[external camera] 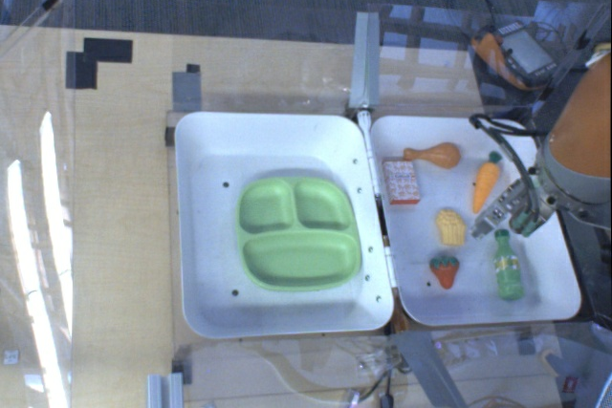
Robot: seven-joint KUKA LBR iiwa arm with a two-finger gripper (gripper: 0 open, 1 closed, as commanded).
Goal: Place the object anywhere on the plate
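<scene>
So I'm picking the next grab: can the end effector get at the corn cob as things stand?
Probably yes. The end effector hangs just right of the corn cob, which lies alone with nothing on top of it; the carrot and strawberry lie apart from it.

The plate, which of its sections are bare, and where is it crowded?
All three sections of the green plate are bare, the wide front one roomiest. White floor rings it in the left bin. The right bin is crowded: carrot, bottle, corn beside the hand.
</scene>
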